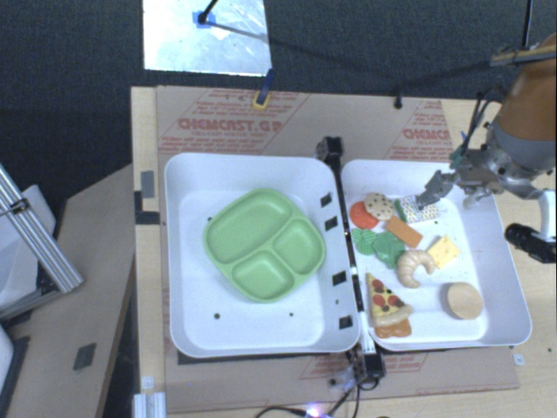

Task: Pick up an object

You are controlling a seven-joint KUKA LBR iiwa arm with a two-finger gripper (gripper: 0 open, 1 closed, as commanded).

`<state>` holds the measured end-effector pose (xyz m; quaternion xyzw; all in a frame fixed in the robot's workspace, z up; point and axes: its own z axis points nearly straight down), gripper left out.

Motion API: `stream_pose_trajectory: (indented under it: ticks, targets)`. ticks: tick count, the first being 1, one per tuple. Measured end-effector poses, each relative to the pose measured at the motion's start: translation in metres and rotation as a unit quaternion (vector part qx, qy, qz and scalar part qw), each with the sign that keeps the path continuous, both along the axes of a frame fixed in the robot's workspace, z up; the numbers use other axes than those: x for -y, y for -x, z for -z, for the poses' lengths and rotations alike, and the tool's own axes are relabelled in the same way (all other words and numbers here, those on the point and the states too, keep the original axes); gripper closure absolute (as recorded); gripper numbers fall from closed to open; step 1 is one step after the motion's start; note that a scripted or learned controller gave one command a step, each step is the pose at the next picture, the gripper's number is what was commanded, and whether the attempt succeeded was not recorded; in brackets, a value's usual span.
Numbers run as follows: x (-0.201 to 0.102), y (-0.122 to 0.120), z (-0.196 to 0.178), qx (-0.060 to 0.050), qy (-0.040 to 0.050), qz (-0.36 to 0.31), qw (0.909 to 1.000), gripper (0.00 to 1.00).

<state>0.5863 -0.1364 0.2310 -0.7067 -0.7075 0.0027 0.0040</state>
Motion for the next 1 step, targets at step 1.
stream_pose_trajectory:
  ticks: [1]
  targets:
    - [-0.0002, -0.0024, -0.0059, 0.005, 0.0009, -0.001, 1.0000, 0.00]
